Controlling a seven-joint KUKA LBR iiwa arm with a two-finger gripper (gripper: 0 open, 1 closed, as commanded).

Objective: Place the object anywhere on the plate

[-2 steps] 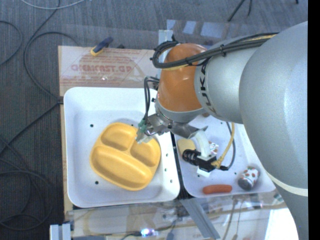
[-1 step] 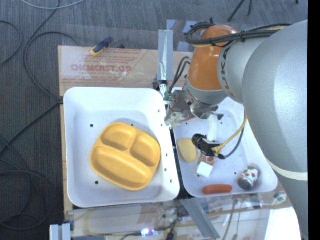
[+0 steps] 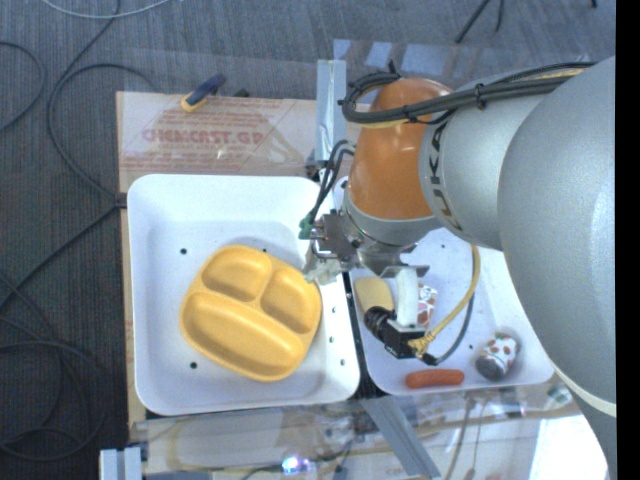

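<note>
A yellow plate (image 3: 252,311) with three compartments lies in the left bin (image 3: 160,218), a little right of its middle. My gripper (image 3: 323,258) hangs under the orange wrist band, above the left bin's right wall and just over the plate's upper right rim. The wrist and its cables hide what is under the gripper. In the right bin (image 3: 530,368) lie a red sausage (image 3: 435,377), a brown and white speckled object (image 3: 497,356), a pale yellow piece (image 3: 372,290) and a small red and white item (image 3: 426,308).
The big grey arm covers most of the right bin's upper part. A yellow cable and a black connector (image 3: 390,333) dangle from the wrist over the right bin. A cardboard sheet (image 3: 215,138) lies behind the left bin with a blue and yellow tool (image 3: 203,90) on it.
</note>
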